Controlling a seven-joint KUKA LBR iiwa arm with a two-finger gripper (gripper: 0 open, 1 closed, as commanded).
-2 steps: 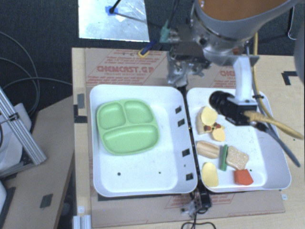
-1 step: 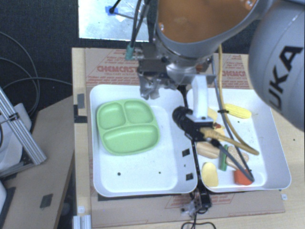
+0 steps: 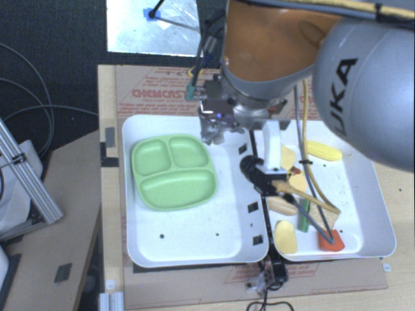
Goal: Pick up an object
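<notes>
1. Tray (image 3: 174, 172), green with three compartments, lies in left bin (image 3: 194, 245).
2. Gripper (image 3: 214, 133) hangs at tray's upper right corner; finger state: cannot tell.
3. Right bin (image 3: 373, 222) holds corn (image 3: 322, 151), carrot (image 3: 331, 240), yellow pieces.
4. Arm (image 3: 292, 37) and cables (image 3: 311, 199) cover part of right bin.

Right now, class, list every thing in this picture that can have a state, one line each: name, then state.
Green divided plate: lying flat in the left bin, compartments bare.
Corn cob: lying on its side in the right bin.
Carrot: lying near the right bin's front edge.
Tool: hanging above the left bin's back edge.
</notes>
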